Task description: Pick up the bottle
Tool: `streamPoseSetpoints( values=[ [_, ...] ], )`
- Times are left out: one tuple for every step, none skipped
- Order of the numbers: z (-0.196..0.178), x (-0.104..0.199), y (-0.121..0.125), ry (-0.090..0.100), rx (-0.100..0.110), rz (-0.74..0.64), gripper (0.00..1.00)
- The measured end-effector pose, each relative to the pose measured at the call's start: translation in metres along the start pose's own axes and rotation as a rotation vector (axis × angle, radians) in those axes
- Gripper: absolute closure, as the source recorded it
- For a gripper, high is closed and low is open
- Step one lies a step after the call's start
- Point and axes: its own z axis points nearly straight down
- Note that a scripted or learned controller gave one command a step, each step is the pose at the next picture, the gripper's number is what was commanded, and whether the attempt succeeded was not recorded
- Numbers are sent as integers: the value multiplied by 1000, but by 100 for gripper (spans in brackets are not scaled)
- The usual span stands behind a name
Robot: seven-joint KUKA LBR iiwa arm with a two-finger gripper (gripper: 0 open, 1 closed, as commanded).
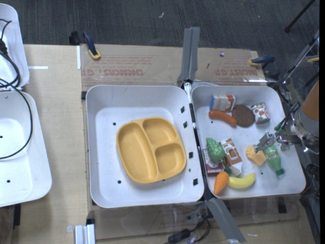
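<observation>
The bottle (pixel 274 161) is small and green and lies flat near the right wall of the right bin (pixel 289 188), cap end pointing to the front. My gripper (pixel 267 142) reaches in from the right and hangs just over the bottle's far end, between it and a yellow cheese wedge (pixel 255 155). Its metal tip overlaps the top of the bottle, and I cannot make out whether it touches it.
Also in the right bin are a small carton (pixel 222 102), a sausage (pixel 222 117), a brown cookie (pixel 244 115), a can (pixel 260 112), a green vegetable (pixel 214 150), a brown box (pixel 231 153), a banana (pixel 241 181) and a carrot (pixel 220 182). A yellow divided plate (pixel 151 149) lies in the left bin (pixel 99 136).
</observation>
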Motion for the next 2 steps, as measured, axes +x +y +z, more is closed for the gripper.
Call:
streamPoseSetpoints(
  values=[
    [29, 2, 17, 12, -6, 29, 0],
    [33, 6, 75, 14, 1, 175, 0]
  ],
)
